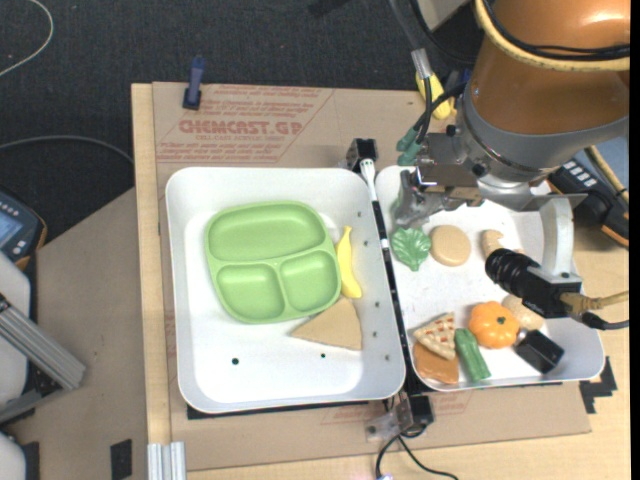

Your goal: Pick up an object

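The tool (412,208) is seen lowered into the right bin (590,343), at its upper left corner beside the wall shared with the left bin (190,298). Its tip is directly above a green leafy toy (410,246) and appears to touch it; whether the tool is spread or pressed together cannot be told, as the wrist housing hides the tip. No object is seen gripped.

Nearest the camera in the right bin, a pizza slice (436,336), a green pickle-shaped piece (472,356), an orange pumpkin (494,325) and a black block (540,350) are crowded along the lower edge. This cluster is judged awkward to enter. Farther up, a tan round piece (450,245) lies just right of the leafy toy, with a smaller tan piece (491,240) beyond it.

The leafy toy is judged the intended target, being reachable from above, though the nearby wall may obstruct one side.

In the left bin, a tan wedge (332,328) lies below a green divided tray (272,261), and a banana (348,264) rests against the tray's right side.

The lift is judged not yet begun.
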Robot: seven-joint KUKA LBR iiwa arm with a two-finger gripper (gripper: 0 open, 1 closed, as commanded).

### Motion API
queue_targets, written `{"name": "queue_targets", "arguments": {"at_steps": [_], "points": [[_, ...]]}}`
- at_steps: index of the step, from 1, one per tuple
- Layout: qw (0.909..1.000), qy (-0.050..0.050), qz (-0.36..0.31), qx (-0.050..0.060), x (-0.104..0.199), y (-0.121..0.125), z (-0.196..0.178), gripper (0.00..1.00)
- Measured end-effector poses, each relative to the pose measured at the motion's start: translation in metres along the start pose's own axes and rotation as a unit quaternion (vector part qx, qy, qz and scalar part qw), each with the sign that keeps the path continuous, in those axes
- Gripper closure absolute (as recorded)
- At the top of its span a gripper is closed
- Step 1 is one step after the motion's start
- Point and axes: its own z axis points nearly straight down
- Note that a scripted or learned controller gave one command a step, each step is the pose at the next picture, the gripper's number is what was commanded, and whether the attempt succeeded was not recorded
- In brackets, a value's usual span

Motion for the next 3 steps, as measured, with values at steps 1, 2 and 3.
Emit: {"name": "queue_targets", "arguments": {"at_steps": [1, 2, 3], "points": [[1.0, 0.001, -0.003, 0.002, 0.0854, 0.0214, -0.0445, 1.0], [1.0, -0.001, 0.0, 0.004, 0.0807, 0.0211, -0.0527, 1.0], [1.0, -0.002, 0.001, 0.008, 0.0828, 0.0226, -0.043, 1.0]]}}
